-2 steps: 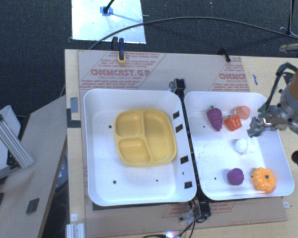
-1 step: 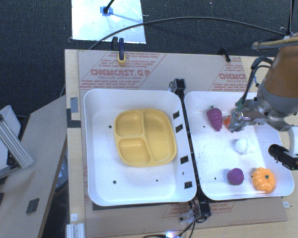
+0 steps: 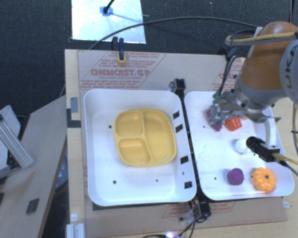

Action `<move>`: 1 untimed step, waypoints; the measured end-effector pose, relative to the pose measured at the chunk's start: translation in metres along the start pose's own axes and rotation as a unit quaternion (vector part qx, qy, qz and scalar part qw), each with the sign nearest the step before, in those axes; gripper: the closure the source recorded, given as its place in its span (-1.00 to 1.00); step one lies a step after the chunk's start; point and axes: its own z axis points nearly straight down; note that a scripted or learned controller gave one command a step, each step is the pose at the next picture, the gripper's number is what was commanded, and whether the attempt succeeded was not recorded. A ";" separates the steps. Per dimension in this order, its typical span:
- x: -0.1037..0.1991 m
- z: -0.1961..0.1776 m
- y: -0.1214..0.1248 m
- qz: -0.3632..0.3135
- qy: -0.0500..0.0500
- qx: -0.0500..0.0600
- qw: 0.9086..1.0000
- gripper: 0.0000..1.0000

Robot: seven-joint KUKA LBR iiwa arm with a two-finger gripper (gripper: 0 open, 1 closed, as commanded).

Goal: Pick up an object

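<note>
My gripper (image 3: pixel 218 116) is low over the upper left part of the right bin (image 3: pixel 203 182), on the arm that comes in from the right. A small dark purple-red object (image 3: pixel 216 126) lies right at the gripper's lower tip, partly hidden by it. Touching the gripper's right side is an orange-red object (image 3: pixel 233 124). Further down the bin lie a white ball (image 3: pixel 239 145), a purple ball (image 3: pixel 235 176) and an orange pumpkin (image 3: pixel 263 179).
The left bin (image 3: pixel 99 182) holds a yellow divided plate (image 3: pixel 144 137). A black divider (image 3: pixel 186 143) runs between the two bins. A black part of the arm (image 3: pixel 260 149) reaches over the right bin beside the white ball.
</note>
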 end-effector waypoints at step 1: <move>0.050 0.014 0.024 0.001 0.000 0.000 1.000 1.00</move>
